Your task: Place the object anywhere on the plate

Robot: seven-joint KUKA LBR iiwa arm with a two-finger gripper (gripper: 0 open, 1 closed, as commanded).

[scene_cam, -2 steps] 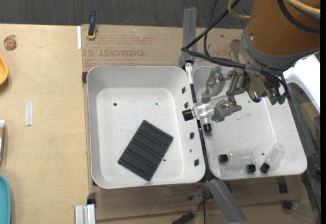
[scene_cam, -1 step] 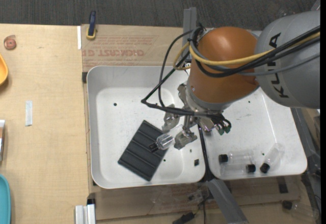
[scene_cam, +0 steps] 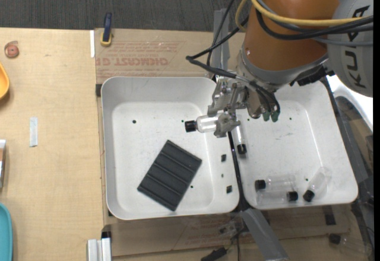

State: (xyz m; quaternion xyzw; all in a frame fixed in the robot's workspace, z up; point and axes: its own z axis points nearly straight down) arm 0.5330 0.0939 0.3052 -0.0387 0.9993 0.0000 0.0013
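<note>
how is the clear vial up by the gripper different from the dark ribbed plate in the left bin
The vial is small, clear and round with a black cap; the ribbed plate is far larger, dark, flat and rectangular. The vial sits at the gripper, near the bins' shared wall; the plate lies flat on the left bin floor, apart from the arm. The vial points sideways in the view; the plate is turned diagonally. Both are over the left bin.

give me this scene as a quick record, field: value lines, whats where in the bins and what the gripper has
left bin: dark ribbed plate, lying flat, front half of the bin
right bin: clear vials with black caps along the front wall
gripper: over the divide between the bins, at the left bin's right edge
held item: clear vial with a black cap, lying sideways between the fingers, cap toward the left
vial vs plate: apart, vial above and right of the plate in the view
</note>
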